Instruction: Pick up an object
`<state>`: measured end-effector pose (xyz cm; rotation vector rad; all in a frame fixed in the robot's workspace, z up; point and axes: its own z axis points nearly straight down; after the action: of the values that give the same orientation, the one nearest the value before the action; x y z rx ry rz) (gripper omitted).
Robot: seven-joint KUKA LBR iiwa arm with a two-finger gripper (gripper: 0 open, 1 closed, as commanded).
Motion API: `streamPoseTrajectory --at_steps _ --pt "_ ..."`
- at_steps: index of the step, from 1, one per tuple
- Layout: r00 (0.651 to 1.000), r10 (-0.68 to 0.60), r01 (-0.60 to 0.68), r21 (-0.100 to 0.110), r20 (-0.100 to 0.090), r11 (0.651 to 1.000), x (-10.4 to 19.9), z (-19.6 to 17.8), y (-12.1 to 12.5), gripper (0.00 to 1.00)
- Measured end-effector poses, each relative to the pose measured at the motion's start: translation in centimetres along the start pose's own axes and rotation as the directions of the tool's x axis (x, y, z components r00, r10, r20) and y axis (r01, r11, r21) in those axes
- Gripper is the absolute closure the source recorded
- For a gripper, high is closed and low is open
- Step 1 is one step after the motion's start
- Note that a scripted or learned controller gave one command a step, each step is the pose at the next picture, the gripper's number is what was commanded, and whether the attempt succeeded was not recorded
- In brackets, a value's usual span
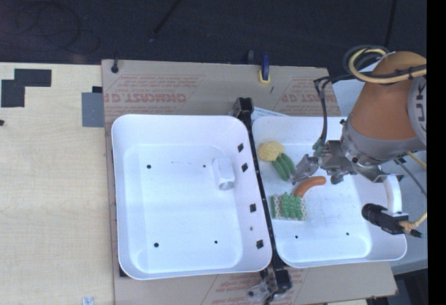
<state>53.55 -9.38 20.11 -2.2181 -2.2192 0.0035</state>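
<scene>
1. I have the jaws [311, 166] low in the right bin [348, 244], just above the orange sausage-shaped toy [310, 185]; from this slant I cannot tell how wide they stand or whether they have hold of anything
2. The orange toy lies on the bin floor right under the tool, near enough that I cannot judge touching or apart
3. Just beside it, toward the divider, sit a green pepper-like piece [283, 166] and a yellow corn-like lump [270, 151], these two touching
4. Below them rests a green-and-white ridged block [289, 207], near the orange toy
5. Across the divider, the left bin [132, 241] carries one small clear cup [224, 175] on its side
6. My read: the approach is made, but no lift shows; every item rests on a bin floor, so grasp and raise are left
</scene>
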Motion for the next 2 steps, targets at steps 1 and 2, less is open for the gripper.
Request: streamPoseTrajectory --at_steps 1,2 --pt "1.0 0.001 -0.001 0.003 -0.001 1.0 -0.1 -0.9 0.0 1.0" --pt "1.0 -0.008 0.008 -0.007 -0.001 1.0 10.0 -9.1 -1.6 1.0"
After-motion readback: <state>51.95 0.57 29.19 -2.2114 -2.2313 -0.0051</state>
